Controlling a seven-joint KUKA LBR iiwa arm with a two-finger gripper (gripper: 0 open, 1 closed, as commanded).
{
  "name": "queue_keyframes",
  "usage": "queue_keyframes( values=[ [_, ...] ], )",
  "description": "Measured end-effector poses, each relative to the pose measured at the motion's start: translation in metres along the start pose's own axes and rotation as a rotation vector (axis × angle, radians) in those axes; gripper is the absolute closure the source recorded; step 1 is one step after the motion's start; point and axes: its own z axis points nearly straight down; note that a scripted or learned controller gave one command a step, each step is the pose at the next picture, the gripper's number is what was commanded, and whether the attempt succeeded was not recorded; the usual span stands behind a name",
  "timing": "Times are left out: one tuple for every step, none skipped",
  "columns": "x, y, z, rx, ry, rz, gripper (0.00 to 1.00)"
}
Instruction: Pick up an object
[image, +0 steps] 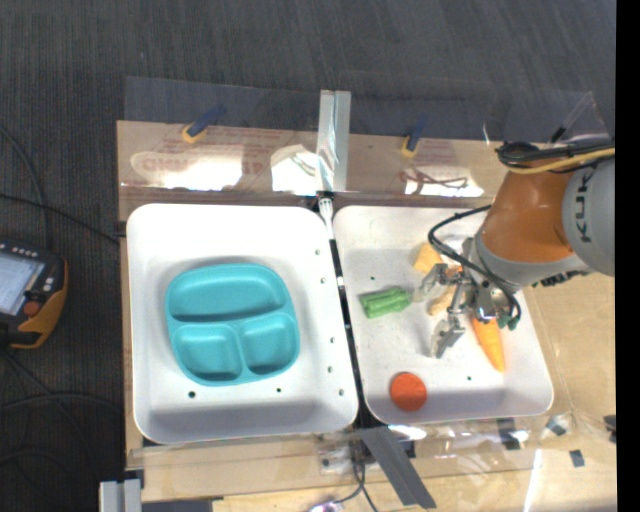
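Note:
In the right bin (520, 395) lie a green block (385, 301), a red-orange ball (407, 391) near the front wall, an orange carrot (491, 344) on the right and a small orange piece (428, 259) toward the back. My gripper (440, 312) hangs low over the middle of this bin, between the green block and the carrot. It is open, its two metal fingers (445, 338) spread apart, and nothing sits between them. The carrot's upper end is partly hidden under the wrist.
The left bin (150, 400) holds a teal divided tray (232, 322). A raised divider (340, 300) separates the two bins. The grey arm with its orange band (530, 220) covers the right bin's back right corner. A black and orange handset (28, 290) lies off the bench at the far left.

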Motion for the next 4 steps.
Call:
queue_keyframes(
  values=[
    [-0.042,0.014,0.003,0.003,-0.009,-0.05,0.0],
    [0.005,-0.031,0.003,0.0,-0.01,0.063,0.0],
    [0.045,-0.051,0.002,0.002,-0.012,0.112,0.0],
    [0.043,-0.051,-0.008,0.004,-0.014,0.11,1.0]
  ],
)
